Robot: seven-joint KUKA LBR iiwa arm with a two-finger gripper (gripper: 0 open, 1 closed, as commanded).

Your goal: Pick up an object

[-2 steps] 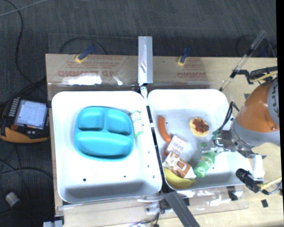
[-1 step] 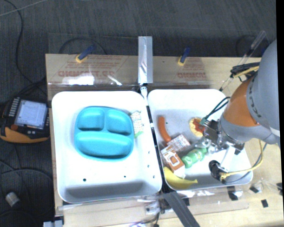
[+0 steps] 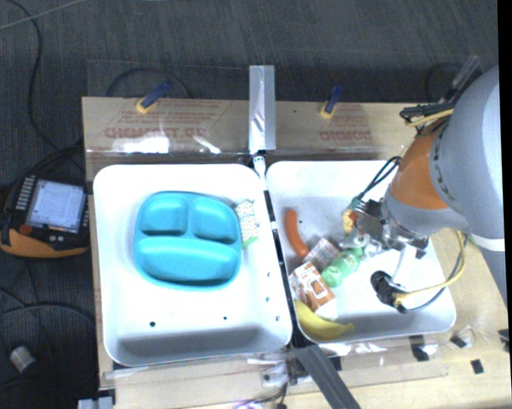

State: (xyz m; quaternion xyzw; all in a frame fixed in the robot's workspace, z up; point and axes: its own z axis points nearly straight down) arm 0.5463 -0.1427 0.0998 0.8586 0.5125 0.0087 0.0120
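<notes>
Clutter fills the right bin [image 3: 427, 315]: an orange sausage [image 3: 295, 232], a green bottle [image 3: 342, 268], a small carton [image 3: 313, 288] and a banana [image 3: 321, 325] along its left wall. The end effector [image 3: 368, 237] hangs low beside the bottle; nothing looks lifted yet, so the pick remains. Its closure cannot be judged. No label is legible.

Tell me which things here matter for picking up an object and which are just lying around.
Part of the job:
gripper, low in the right bin
green bottle just beside it
orange carton
banana
orange-red sausage-shaped piece

Just lying about:
blue divided tray in the left bin
small speckled item beside that tray
handheld device on the floor
</notes>
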